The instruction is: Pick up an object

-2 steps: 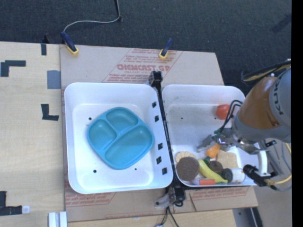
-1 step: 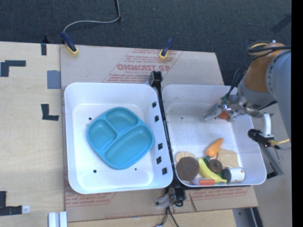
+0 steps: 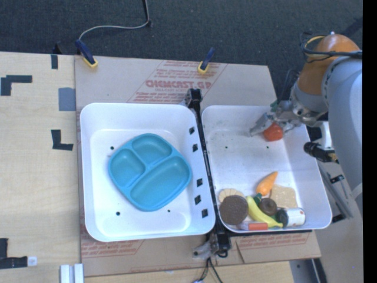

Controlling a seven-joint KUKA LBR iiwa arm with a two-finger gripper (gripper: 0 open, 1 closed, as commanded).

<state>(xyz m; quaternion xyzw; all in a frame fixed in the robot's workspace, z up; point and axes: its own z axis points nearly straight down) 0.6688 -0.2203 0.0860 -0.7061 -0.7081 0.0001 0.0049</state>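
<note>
The grey arm (image 3: 344,99) reaches in from the right and bends down over the right bin (image 3: 247,158), its gripper (image 3: 268,125) low near the bin's far right corner. A small red-orange object (image 3: 273,134) sits right at the fingertips, partly covered by them, so its shape is hard to read and whether the gripper clasps it cannot be told.

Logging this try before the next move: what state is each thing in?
gripper: low in the right bin, against a red object.
red object: on the bin floor, apart from the pile.
blue divided plate: flat in the left bin, compartments bare.
carrot: lying atop the pile at the right bin's near edge.
</note>
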